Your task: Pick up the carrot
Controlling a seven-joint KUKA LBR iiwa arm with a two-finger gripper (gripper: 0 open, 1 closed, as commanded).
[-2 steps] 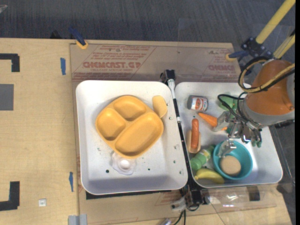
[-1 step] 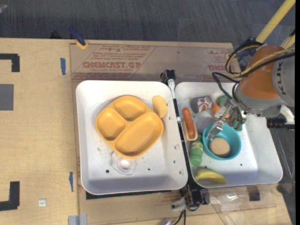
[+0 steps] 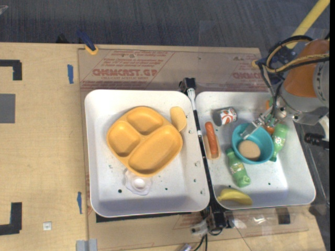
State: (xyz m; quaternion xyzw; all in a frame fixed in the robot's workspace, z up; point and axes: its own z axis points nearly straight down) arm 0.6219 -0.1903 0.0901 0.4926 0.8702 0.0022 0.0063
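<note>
The carrot (image 3: 269,116) shows as a small orange piece with a bit of green at the right bin's far right, just beyond the teal bowl (image 3: 255,144). Most of it is hidden under the arm's wrist. My gripper (image 3: 263,122) hangs directly over it, at the bowl's far right rim. The grey arm with its orange band (image 3: 309,72) comes in from the upper right and covers the gripper's tip.
The right bin (image 3: 298,184) also holds a tan round item in the bowl, a hot dog (image 3: 211,139), a small can (image 3: 226,116), two green bottles (image 3: 238,170) (image 3: 280,137) and a banana (image 3: 234,196). The left bin (image 3: 99,156) holds a yellow divided plate (image 3: 145,140), a pale yellow piece (image 3: 178,118) and a fried egg (image 3: 138,183).
</note>
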